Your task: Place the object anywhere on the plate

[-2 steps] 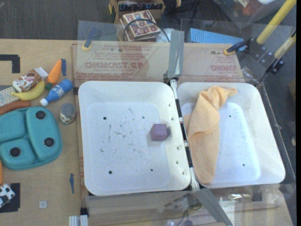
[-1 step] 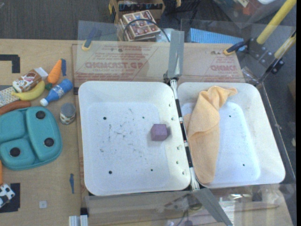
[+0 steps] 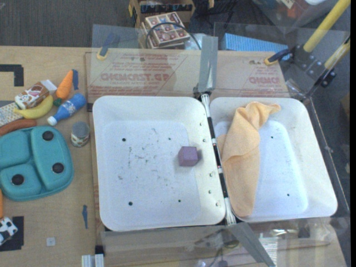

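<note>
Desk, left bin (image 3: 114,149) with purple block (image 3: 188,156): likely light, stiff, slightly grippy, so pinch opposite flat sides, carry to teal plate (image 3: 34,168); jaws' state impossible to tell.

Light wood bench (image 3: 44,65) is sitting on dark grey carpet (image 3: 55,10), and soft even light is falling over everything. An open cardboard box (image 3: 161,4) is resting on the floor behind the bench, with a patterned box (image 3: 165,31) leaning in front of it. Clear plastic panels (image 3: 261,35) are standing along the back right.
</note>
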You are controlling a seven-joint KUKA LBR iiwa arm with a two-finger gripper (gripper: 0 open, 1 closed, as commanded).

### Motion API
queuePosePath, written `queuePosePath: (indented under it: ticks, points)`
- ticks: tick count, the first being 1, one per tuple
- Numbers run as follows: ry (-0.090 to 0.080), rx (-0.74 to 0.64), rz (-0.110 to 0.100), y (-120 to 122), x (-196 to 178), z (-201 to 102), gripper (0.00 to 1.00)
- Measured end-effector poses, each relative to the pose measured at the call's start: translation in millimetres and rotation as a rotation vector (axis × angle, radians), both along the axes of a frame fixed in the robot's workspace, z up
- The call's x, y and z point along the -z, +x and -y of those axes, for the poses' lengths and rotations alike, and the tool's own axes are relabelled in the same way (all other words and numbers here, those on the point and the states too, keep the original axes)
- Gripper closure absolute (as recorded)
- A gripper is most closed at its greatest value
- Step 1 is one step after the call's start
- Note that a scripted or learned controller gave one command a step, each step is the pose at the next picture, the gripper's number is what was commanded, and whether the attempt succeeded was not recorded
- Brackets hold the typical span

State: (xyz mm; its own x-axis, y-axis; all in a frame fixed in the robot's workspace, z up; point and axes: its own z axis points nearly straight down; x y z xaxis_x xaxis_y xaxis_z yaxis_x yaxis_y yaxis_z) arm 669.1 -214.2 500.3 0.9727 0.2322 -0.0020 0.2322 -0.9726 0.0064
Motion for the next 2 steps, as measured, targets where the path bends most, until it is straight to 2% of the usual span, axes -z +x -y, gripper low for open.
queuePosePath:
  ticks: [2]
  points:
    - [-0.003,-0.011,0.000,3.1,-19.0,-4.4,1.00]
